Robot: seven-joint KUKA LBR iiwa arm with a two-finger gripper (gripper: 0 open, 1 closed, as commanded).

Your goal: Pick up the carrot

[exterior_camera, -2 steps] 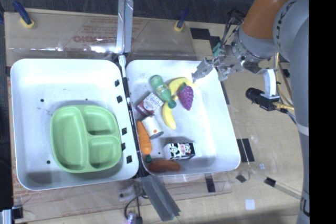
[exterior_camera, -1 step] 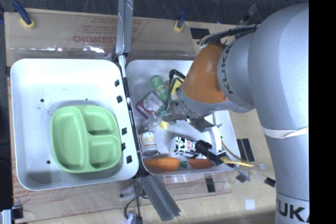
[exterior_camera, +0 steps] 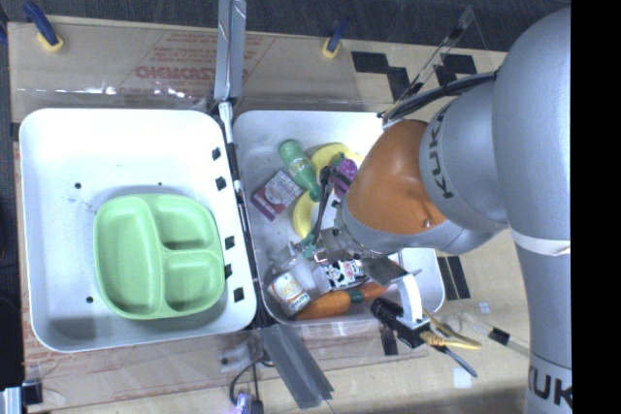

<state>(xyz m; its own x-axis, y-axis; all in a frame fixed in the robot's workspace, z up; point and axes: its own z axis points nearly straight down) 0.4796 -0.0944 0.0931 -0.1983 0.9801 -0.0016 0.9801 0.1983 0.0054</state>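
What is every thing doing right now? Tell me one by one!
carrot: lying flat at the near edge of the right bin, not picked up.
green tray: sitting flat in the left bin, nothing in its compartments.
green bottle: lying on its side in the right bin.
banana: lying among the pile, partly covered.
gripper: down in the right bin above the carrot; its grip is hidden.
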